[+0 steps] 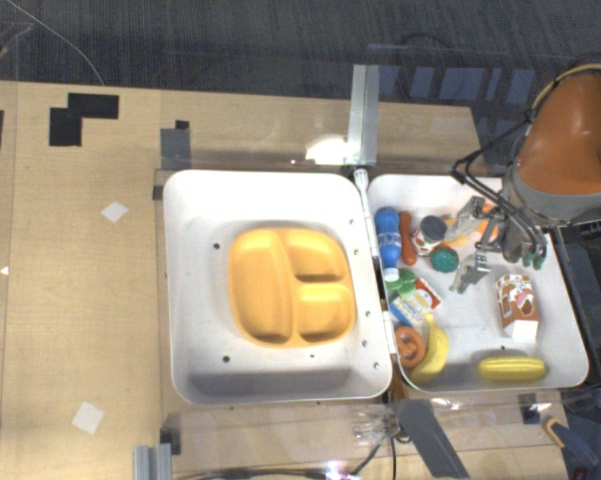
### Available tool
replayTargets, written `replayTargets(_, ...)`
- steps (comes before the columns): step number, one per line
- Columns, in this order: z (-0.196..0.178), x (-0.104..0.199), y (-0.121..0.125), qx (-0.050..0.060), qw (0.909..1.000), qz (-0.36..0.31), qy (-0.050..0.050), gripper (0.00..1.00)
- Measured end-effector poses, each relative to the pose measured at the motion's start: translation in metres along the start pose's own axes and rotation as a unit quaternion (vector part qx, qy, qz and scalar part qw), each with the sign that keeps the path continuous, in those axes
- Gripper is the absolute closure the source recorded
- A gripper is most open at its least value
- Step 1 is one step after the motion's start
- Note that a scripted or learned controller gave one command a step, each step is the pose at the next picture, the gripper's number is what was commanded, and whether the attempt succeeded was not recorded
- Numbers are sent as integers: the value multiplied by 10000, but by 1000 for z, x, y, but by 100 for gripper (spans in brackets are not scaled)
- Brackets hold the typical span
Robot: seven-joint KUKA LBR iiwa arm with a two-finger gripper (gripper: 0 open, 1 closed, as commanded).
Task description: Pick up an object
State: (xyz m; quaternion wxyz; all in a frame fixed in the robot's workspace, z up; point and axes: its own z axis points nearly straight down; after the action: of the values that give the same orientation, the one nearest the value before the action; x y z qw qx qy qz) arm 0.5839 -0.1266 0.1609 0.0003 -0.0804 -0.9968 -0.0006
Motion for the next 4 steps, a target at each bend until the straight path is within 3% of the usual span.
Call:
replayTargets(1, 71, -57, -2, 1, 9985, 538, -85, 0)
replayTargets(2, 72, -76, 3, 10, 9737, 2280, -6, 0)
replayTargets(3, 72, -42, 11, -3, 9826, 1858, -57, 0)
replayTargets(4, 72, -66, 29, 24, 9373, 3485, -2, 0)
